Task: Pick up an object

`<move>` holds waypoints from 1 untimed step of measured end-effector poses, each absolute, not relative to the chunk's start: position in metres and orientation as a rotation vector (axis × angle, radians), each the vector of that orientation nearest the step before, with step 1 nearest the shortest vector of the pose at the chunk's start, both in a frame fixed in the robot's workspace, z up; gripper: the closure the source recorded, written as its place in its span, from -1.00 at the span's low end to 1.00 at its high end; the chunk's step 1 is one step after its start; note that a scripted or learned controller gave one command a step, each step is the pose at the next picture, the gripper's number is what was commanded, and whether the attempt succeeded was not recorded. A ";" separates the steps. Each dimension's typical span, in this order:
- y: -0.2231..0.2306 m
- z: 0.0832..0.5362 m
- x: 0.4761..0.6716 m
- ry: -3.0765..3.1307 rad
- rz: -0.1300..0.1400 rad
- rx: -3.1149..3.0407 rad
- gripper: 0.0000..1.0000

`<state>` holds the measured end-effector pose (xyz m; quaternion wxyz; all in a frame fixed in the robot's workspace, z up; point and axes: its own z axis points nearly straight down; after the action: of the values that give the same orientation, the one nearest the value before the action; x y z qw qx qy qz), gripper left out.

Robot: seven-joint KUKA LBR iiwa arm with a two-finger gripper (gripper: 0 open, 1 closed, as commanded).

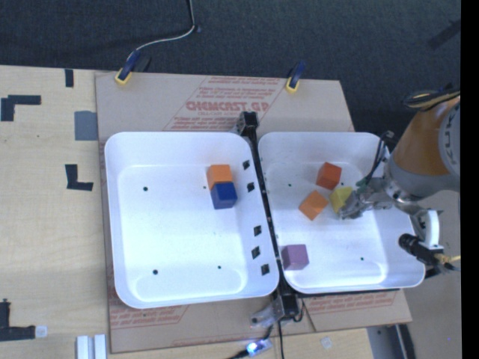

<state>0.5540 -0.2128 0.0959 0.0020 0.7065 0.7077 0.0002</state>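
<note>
A small yellow block point(341, 197) lies in the right bin point(374, 275), toward its far right part, and the tool point(352, 209) sits right against the block's near right edge; whether the tool is apart, together or clamped on the block cannot be told from this slanted view. Just left of the yellow block is a light orange block point(313, 205), and a darker orange-red block point(328, 176) rests a little farther back. A purple block point(294, 256) lies near the bin's front left corner, well apart from the others. The arm point(423, 152), grey with an orange band, comes in from the right over the bin's rim. In the left bin point(135, 275), an orange block point(219, 173) and a blue block point(224, 194) touch each other near the divide between the bins. Both white bins rest on a sheet of brown cardboard point(224, 103) with red printing, held at its far edge by two clamps, one at the left point(129, 67) and one at the right point(295, 76). The cardboard lies on a pale wooden tabletop point(45, 223) marked with dark tape pieces. Beyond it is dark carpet floor point(314, 21), crossed by a thin cable point(187, 13).
</note>
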 end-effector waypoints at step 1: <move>-0.222 0.085 0.564 2.228 0.000 2.222 1.00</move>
<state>0.5635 -0.2222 0.0846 -0.0026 0.7061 0.7081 0.0000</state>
